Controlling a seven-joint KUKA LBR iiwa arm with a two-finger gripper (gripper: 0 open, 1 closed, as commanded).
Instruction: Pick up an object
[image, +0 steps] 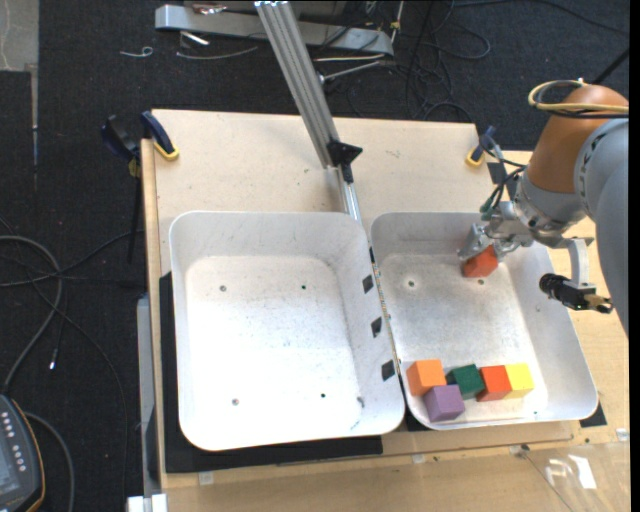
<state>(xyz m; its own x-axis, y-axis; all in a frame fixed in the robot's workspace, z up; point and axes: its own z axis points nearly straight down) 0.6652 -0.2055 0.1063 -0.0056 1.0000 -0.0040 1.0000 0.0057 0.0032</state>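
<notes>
Grey arm (610, 170) at right edge of frame, broad orange band (565, 135) above the wrist with a thin yellowish cable looped over it. Small metallic grey gripper (487, 245), dark cables beside the wrist.

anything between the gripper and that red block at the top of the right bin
Nothing visible. The gripper sits right over the red block, which shows just below it. The other blocks cluster at the right bin's near edge, well apart.

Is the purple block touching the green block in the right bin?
Touching. The camera view shows the purple block pressed against the green block with no bin floor showing between them.
</notes>
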